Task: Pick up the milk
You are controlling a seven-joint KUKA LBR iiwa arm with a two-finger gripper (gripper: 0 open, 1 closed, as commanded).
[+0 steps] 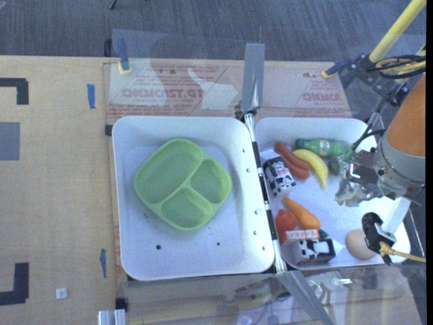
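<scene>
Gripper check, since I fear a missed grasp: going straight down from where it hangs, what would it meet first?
Probably bare bin floor: the gripper hangs right of the carrot, though depth is unclear. The milk lies further left.

The setting is a robotics lab, set up for testing rather than for living or cooking. A plywood desk carries two shallow white bins side by side, with black corner markers and strips of blue tape to their left. Behind the bins lies flattened cardboard under clear sheeting. Beyond that is grey carpet. To the right of the bins stands a grey and orange robot arm trailing cables, near a yellow pole.
</scene>
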